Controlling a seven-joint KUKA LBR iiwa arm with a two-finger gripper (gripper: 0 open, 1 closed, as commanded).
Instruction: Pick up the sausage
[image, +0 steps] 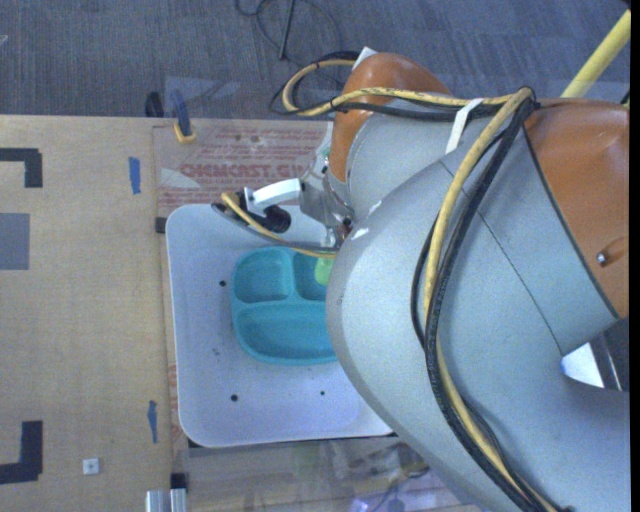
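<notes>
A teal divided plate (275, 310) lies in the white bin (200, 330). At the plate's right edge a small light-green piece (322, 268) peeks out from under the arm. My grey arm (470, 300) with its orange band (385, 75) covers the right half of the plate and of the bin. The gripper (300, 212) hangs by the plate's far edge, mostly hidden under the wrist, with a white and black bracket (268, 197) and yellow cable beside it.
The wooden bench (70, 300) stretches to the left, with black corner marks and blue tape strips. Bare white bin floor (260, 400) lies left of and in front of the plate. A second bin (330, 465) borders it at the bottom.
</notes>
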